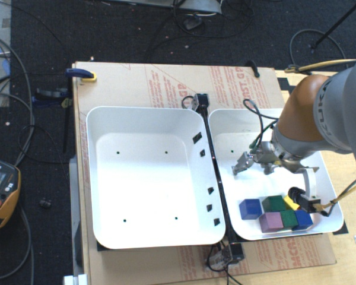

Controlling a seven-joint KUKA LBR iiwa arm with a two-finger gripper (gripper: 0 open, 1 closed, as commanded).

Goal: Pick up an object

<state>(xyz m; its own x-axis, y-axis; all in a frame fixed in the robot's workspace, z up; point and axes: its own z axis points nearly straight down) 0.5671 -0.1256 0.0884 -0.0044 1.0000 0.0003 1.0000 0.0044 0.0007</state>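
Several small blocks lie clustered in the near corner of the right bin: a blue cube, a purple cube, a green block, another blue block and a yellow piece. My gripper hangs over the middle of that bin, up and left of the cluster, fingers apart and pointing left with nothing between them. The grey arm with its orange band comes in from the right.
The left bin sits beside the right one, split from it by a black divider strip. Both rest on a cardboard sheet. Cables trail near the bins' far edge and along the right bin's near right side.
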